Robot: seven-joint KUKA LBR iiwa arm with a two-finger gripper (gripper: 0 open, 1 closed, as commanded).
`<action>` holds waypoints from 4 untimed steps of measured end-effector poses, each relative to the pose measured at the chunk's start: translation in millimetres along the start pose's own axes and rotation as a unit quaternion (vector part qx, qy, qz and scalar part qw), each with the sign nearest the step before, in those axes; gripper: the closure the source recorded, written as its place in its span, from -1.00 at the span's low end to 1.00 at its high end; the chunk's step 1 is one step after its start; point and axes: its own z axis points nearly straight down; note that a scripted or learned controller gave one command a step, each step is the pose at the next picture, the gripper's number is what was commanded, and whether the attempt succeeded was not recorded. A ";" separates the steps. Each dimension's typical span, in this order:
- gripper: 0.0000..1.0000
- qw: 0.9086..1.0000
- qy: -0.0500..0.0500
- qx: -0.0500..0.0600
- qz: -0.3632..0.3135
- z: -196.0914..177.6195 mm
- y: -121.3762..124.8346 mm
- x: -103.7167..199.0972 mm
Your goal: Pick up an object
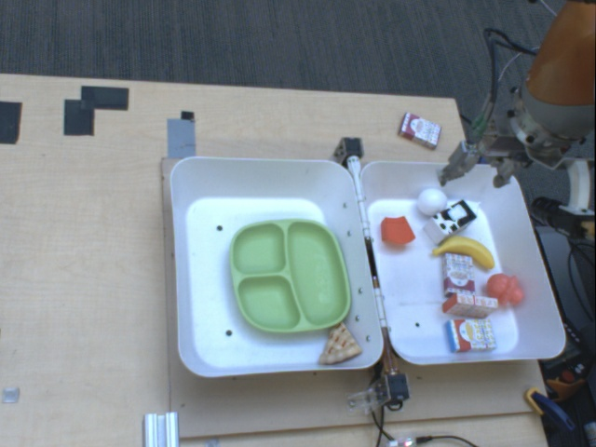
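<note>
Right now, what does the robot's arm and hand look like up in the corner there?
The arm shows a rounded orange section above a pale grey wrist. Below it the hand is grey metal with two slim fingers. Thin dark cables loop beside the wrist. No readable markings show on it.

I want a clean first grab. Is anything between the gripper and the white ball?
Nothing visible is. The gripper hangs over the right bin's far edge, and the white ball lies just nearer the camera, with bare bin floor between them.
</note>
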 end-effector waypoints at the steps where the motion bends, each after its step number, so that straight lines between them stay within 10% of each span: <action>1: -1.00 1.000 0.001 0.003 0.002 121.8 -109.8 11.7; 2: -1.00 1.000 -0.001 -0.003 0.003 176.9 -130.8 31.4; 3: 1.00 1.000 -0.001 -0.007 0.002 165.3 -128.1 32.3; 4: -1.00 1.000 -0.001 -0.006 0.002 165.3 -128.2 32.4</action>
